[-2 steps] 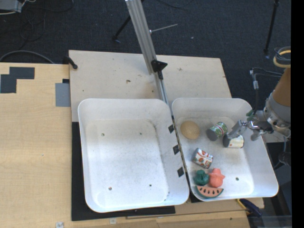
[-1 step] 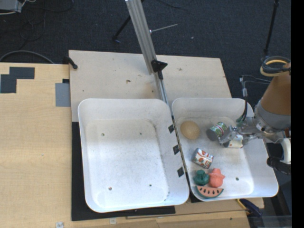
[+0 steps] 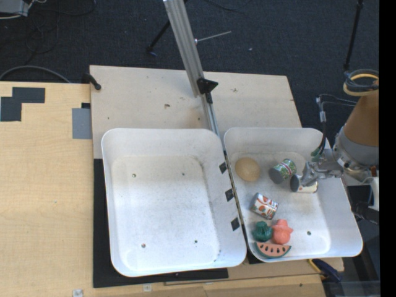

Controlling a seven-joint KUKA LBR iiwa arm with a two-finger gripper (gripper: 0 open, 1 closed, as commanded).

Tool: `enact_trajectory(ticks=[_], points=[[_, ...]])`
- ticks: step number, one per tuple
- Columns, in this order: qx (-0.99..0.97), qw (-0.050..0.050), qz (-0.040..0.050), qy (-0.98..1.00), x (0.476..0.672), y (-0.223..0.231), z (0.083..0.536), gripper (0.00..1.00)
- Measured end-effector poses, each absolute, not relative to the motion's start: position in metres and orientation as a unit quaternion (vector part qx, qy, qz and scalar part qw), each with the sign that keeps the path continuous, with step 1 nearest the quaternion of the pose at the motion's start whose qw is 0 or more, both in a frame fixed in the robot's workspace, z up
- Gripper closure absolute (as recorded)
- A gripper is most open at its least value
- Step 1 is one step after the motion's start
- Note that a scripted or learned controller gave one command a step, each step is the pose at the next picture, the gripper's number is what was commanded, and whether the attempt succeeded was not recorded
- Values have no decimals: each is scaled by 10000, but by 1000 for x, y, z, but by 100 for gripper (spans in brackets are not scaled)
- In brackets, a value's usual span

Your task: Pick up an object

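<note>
Pincer (image 3: 301, 182), right of centre, low in the right bin (image 3: 339, 243); finger state cannot be told. Small can (image 3: 283, 169) just left: light, rigid, likely slippery; grip across its sides.

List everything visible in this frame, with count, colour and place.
Bins: 2, white, side by side on the bench.
Potato-like lump: 1, tan, right bin, upper left.
Small can: 1, green and silver, right bin, beside the gripper.
Carton: 1, white and red, right bin middle.
Green toy: 1, right bin, lower part.
Pink toy: 1, touching the green toy.
Watermelon slice: 1, red and green, right bin's front edge.
Gripper: 1, grey, low in the right bin.
</note>
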State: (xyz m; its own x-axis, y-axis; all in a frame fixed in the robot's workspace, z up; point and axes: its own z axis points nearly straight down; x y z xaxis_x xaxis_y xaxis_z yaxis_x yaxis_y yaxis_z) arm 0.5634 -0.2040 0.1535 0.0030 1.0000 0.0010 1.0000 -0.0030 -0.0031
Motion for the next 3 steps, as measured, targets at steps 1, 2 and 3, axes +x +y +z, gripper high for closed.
enact_trajectory(ticks=[1, 2, 3], points=[[-7070, -11, -7, -7072, 557, -198, 203, 100], [-7066, -13, -6, -7076, 558, -199, 244, 100], [-7056, 20, -4, -7086, 555, -144, 252, 100]])
